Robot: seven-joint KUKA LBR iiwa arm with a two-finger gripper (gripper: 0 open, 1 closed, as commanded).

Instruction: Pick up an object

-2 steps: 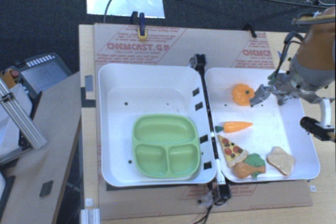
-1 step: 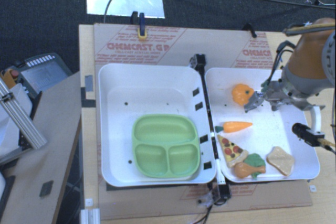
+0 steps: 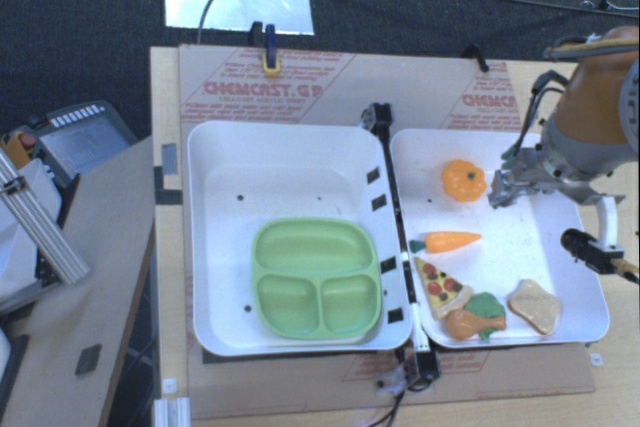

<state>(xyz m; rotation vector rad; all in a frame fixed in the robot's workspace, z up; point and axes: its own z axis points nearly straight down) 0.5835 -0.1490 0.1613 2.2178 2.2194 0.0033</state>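
The right bin (image 3: 560,245) holds several toy foods. An orange pumpkin (image 3: 464,180) sits at its back left, with a carrot (image 3: 450,241) lying below it. Along the front lie a pizza slice (image 3: 440,283), a chicken drumstick (image 3: 461,323) with a green leaf (image 3: 488,306) against it, and a bread slice (image 3: 534,305). My gripper (image 3: 503,189) hangs low over the bin, just right of the pumpkin and close to it. I see nothing held in it.
The left bin (image 3: 230,175) holds a green divided plate (image 3: 316,277) in its front half. A black divider with clips (image 3: 392,215) runs between the bins. A black fitting (image 3: 590,250) on the arm juts over the right bin's right side.
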